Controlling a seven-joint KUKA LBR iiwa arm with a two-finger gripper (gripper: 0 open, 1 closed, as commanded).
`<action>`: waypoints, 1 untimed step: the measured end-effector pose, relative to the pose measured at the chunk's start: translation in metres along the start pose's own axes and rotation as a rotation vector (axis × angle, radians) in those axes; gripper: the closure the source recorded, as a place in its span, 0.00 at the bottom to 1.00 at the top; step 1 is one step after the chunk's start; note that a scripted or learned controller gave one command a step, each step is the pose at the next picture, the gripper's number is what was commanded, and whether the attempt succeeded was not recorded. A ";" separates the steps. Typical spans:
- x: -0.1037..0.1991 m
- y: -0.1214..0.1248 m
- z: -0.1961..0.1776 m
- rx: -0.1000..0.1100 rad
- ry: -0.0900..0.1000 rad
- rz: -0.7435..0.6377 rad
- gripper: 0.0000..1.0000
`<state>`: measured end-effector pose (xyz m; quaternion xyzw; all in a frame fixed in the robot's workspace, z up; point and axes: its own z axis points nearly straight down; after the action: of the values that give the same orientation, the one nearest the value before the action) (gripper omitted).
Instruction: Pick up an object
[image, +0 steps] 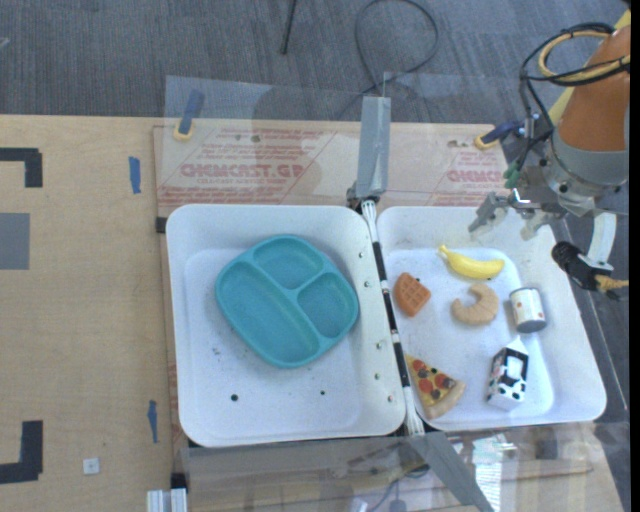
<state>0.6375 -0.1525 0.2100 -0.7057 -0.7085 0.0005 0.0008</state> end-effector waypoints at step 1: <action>0.002 0.011 0.114 -0.006 -0.002 -0.181 0.00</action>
<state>0.6481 -0.1504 0.0957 -0.6388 -0.7694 -0.0007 -0.0019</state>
